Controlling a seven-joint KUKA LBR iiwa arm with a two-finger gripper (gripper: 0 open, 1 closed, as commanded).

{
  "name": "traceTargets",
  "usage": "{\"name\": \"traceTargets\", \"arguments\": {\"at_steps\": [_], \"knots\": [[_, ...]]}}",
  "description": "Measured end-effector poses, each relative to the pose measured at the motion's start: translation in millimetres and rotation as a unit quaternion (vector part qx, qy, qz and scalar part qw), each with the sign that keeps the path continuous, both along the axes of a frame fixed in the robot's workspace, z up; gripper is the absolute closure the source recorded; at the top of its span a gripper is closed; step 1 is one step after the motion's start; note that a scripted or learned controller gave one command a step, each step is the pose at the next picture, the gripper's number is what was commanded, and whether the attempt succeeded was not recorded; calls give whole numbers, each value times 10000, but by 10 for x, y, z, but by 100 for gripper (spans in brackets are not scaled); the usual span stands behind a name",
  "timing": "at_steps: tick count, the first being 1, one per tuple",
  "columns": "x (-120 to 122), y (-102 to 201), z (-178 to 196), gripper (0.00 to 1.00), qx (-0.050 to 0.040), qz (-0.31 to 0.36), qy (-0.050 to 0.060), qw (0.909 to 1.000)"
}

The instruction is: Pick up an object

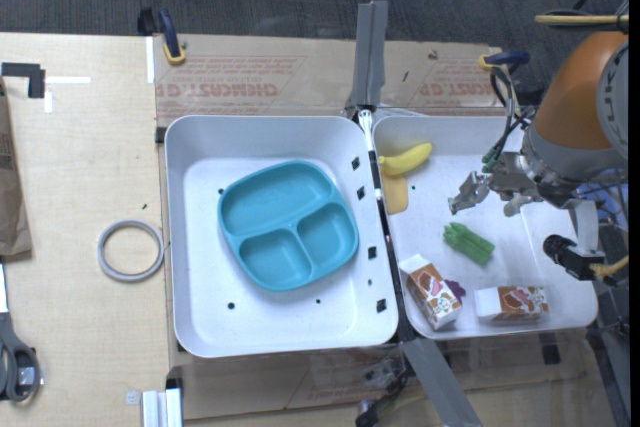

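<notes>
Nothing picked yet, by the look of it. Gripper [490,196] hovers over the right bin [575,315], fingers apart w/ nothing between them. Green object [469,243] lies just below-left of it; banana [404,158] and two small cartons [432,294] lie untouched. Descent, grasp and lift all remain.
</notes>
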State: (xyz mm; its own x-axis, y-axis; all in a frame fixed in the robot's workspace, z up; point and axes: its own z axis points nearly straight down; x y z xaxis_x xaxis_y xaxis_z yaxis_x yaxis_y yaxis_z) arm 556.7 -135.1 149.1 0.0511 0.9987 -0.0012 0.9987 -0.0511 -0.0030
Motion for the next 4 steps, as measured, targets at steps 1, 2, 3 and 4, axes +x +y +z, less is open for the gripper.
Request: {"name": "traceTargets", "arguments": {"at_steps": [1,2,3,4], "knots": [[-301,332,-588,0,4,-7,5,10000],[-301,331,-588,0,4,-8,4,10000],[-306,325,-509,100,5,-11,20,10000],[128,898,409,100,-12,-1850,6,9827]]}}
